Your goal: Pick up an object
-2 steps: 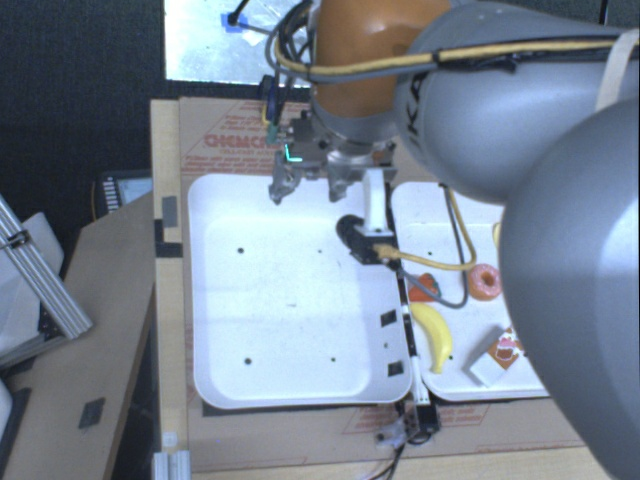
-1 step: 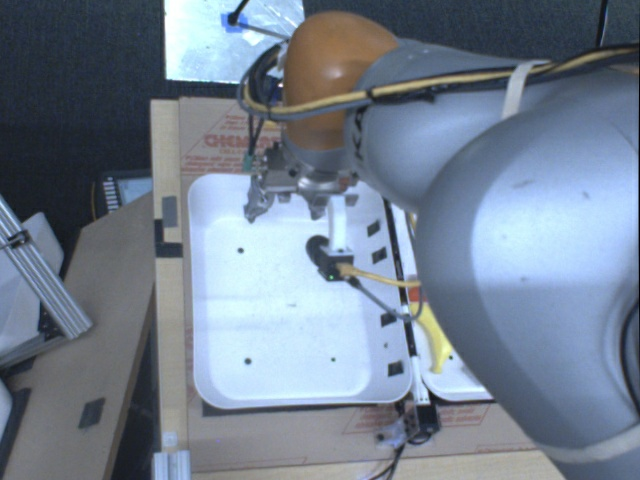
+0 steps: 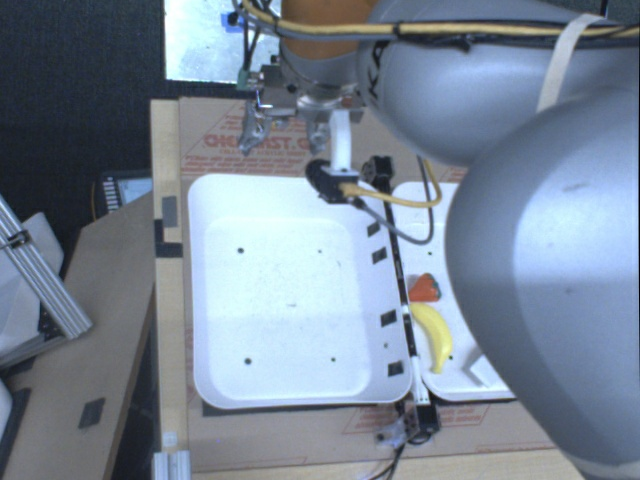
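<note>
A yellow banana [image 3: 432,334] lies in the right bin [image 3: 478,380] close to its left wall. Just beyond it sits a small orange-red object [image 3: 425,288]. My gripper [image 3: 290,151] hangs over the far edge of the left bin [image 3: 200,268], well away from both objects. Its fingers are spread open and hold nothing. My grey arm hides most of the right bin.
A divider with black clips [image 3: 388,318] runs between the two bins. A yellow cable [image 3: 400,200] loops from the wrist over the far rim. Brown cardboard [image 3: 215,143] lies under the bins. An aluminium frame [image 3: 40,278] stands at the left.
</note>
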Available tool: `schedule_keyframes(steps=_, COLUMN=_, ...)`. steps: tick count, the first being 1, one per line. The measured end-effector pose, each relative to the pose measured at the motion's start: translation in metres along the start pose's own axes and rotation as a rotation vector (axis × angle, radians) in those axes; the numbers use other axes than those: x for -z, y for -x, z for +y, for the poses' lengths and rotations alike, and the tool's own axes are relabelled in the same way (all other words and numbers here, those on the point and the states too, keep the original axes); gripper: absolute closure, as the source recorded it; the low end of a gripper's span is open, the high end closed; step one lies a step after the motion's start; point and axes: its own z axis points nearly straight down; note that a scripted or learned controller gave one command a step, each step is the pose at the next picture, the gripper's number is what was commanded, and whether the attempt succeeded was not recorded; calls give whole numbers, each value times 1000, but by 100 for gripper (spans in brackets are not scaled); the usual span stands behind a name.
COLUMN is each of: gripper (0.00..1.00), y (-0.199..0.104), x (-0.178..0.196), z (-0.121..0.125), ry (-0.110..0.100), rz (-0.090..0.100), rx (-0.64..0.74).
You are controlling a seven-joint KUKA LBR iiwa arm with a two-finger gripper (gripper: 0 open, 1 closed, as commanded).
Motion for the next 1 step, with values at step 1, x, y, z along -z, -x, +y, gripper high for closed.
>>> schedule_keyframes(steps=1, gripper=100, y=1, x=4, z=-2, ry=-9, rz=-3, rx=3)
